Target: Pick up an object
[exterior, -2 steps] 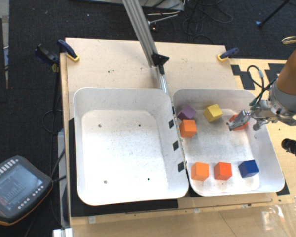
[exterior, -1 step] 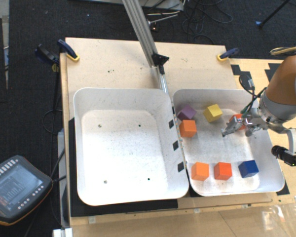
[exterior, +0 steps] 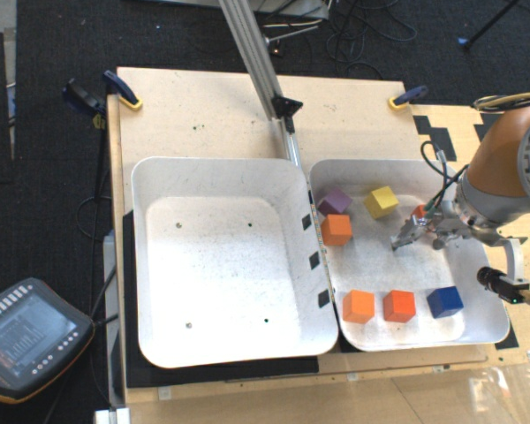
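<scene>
In the right bin (exterior: 477, 329) lie several small cubes: a purple one (exterior: 335, 202) and a yellow one (exterior: 382, 201) at the back, an orange one (exterior: 336, 229) by the left wall, and an orange (exterior: 359, 306), a red-orange (exterior: 399, 306) and a blue one (exterior: 444, 302) in a row at the front. My gripper (exterior: 411, 234) hangs over the bin's middle right, right of the yellow cube and above the front row. Nothing shows between its fingers.
The left bin (exterior: 159, 201) sits beside the right one, sharing a middle wall. A slanted metal rod (exterior: 252, 47) reaches down to the bins' back junction. A teach pendant (exterior: 26, 334) lies at the lower left, off the bench. Clamps mark the board's back corners.
</scene>
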Tool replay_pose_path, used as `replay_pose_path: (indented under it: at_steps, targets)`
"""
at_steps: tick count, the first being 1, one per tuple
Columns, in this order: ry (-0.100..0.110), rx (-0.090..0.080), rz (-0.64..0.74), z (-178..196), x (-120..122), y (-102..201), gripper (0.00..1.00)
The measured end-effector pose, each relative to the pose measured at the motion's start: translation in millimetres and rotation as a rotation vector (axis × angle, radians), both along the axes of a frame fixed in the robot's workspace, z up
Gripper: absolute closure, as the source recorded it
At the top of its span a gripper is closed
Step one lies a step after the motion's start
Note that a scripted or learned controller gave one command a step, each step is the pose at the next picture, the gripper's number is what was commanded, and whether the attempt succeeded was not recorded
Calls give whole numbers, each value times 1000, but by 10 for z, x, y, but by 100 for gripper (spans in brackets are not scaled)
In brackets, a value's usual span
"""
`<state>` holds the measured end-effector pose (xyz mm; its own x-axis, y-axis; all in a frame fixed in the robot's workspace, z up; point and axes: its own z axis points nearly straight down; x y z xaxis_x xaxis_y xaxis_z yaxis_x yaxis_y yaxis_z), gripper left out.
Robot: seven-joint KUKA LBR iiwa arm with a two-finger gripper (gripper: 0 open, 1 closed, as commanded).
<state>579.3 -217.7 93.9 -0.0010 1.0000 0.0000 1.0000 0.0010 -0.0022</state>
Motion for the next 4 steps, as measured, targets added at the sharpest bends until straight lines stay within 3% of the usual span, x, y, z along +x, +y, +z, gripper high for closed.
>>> replay_pose_path:
  at_steps: [1, 3, 4]
  targets:
    - [-4, -1, 0, 120, 11, -3, 100]
    - [-10, -3, 2, 1198, 153, -1, 100]
    - [-2, 1, 6, 1133, 130, 494, 100]
